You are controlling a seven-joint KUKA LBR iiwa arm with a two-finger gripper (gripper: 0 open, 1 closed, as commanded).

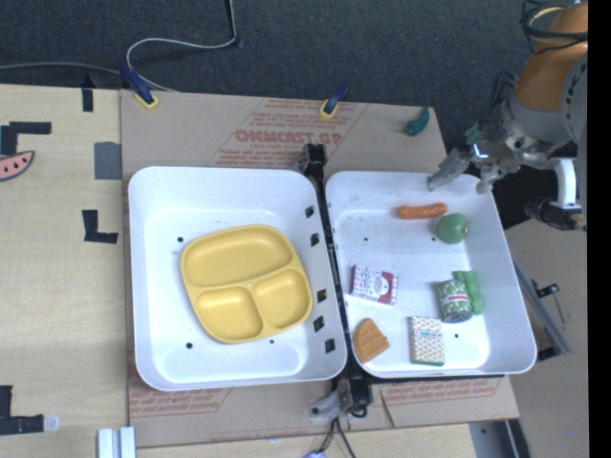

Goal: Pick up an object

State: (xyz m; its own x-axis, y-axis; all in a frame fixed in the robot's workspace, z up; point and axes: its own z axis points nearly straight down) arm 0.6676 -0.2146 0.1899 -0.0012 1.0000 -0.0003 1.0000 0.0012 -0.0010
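- Seen from above at a slant: two shallow white bins side by side on a tabletop (pixel 57 284).
- In the left bin (pixel 153 218), a yellow divided tray (pixel 246 281), lying flat.
- In the right bin (pixel 496 256), six small items: an orange carrot (pixel 421 212), a green ball (pixel 452 227), a pink-and-white packet (pixel 373 284), a green can (pixel 458 298), a green-and-white box (pixel 427 340), a brown cracker (pixel 369 339).
- End effector (pixel 466 172) poised over the right bin's far right corner, fingers spread open, nothing between them.
- Nearest pick: the carrot, just down and to the camera's left of the end effector, near but apart.
- Carrot's long axis nearly left to right across the view, parallel to the bin's far wall.
- Green ball touching or almost touching the carrot's right end; likely to be nudged in a grasp there.
- Remaining items well apart, toward the near edge.
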